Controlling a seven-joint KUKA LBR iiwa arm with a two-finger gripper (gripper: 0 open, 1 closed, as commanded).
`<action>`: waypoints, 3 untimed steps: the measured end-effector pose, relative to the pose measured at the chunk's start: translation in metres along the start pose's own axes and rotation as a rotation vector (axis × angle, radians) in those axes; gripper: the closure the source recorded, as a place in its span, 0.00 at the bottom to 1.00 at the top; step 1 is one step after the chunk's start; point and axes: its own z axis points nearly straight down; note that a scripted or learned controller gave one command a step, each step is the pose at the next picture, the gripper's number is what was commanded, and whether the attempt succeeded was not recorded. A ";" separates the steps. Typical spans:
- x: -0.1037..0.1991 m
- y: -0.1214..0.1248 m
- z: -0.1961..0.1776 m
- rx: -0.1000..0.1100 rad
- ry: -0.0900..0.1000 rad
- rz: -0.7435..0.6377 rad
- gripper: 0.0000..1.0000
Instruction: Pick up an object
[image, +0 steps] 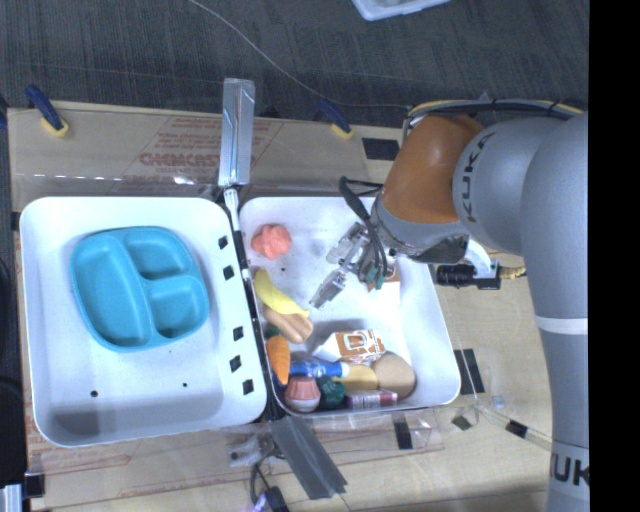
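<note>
While the gripper (345, 268) hangs over the right bin (425, 300), jaws parted and holding nothing, the banana (272, 296) lies just left of them, long axis running far-left to near-right, along the bin's left wall.

Arm (560, 230): thick, rounded grey casing, smooth matte finish. Orange band (432, 170) above wrist, glossy, dome-shaped. "KUKA" lettering in dark grey on link beside band; partial "KU" again on base link at 5 o'clock. Thin pale seam ring across lower link. Black cable loops at wrist. Gripper (345, 268): small metallic grey assembly, slim silver fingers.
</note>
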 end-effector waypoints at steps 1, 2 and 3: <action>-0.004 0.035 -0.067 -0.004 -0.009 0.194 0.00; 0.008 0.032 0.025 0.000 -0.001 0.494 0.00; -0.020 0.071 0.024 -0.003 -0.005 0.610 0.00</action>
